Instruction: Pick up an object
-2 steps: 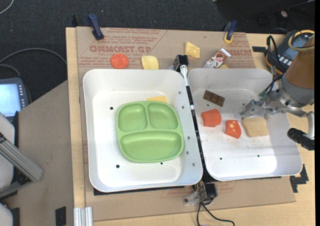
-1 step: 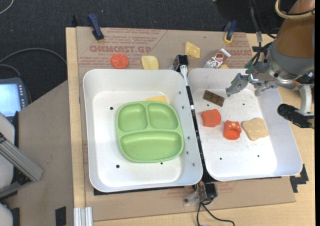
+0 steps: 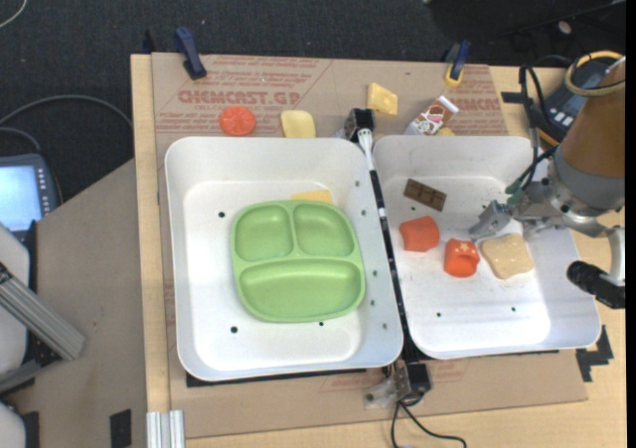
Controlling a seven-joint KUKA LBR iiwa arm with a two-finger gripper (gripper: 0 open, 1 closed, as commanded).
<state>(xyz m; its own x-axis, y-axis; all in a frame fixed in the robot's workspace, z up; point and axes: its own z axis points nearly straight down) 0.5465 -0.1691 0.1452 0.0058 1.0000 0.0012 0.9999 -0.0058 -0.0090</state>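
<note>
Beige block (image 3: 508,257) in right bin (image 3: 477,337), gripper (image 3: 494,221) just above

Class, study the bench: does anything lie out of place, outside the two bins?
Yes. Four items sit on the board behind the bins: an orange disc, a yellow block, a yellow wedge and a small packet. The rest lies inside the bins.

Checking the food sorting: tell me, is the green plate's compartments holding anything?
Empty. All three compartments of the green plate show bare green.

A green divided plate (image 3: 296,262) lies in a white bin (image 3: 194,237); nearby blocks are orange (image 3: 419,234), brown (image 3: 425,195) and beige (image 3: 508,257).
</note>
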